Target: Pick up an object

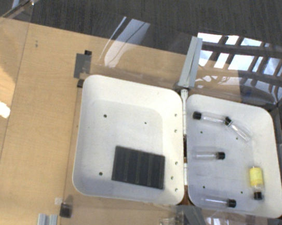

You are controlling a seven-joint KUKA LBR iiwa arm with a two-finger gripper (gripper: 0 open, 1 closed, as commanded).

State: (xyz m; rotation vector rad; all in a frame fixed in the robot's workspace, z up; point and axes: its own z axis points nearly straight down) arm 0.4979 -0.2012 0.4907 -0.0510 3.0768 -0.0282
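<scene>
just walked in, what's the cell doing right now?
Nothing is being handled at this moment. The left bin holds a dark ribbed pad. The right bin holds several clear tubes with black caps, such as one near the middle, plus a yellow-labelled vial. All lie loose; no pick has started.

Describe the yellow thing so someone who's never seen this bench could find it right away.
Look in the right bin, near its right wall. The yellow object lies there, short and stubby, with a small dark piece just below it. Its neighbours are clear tubes with black caps; it alone is yellow.
</scene>
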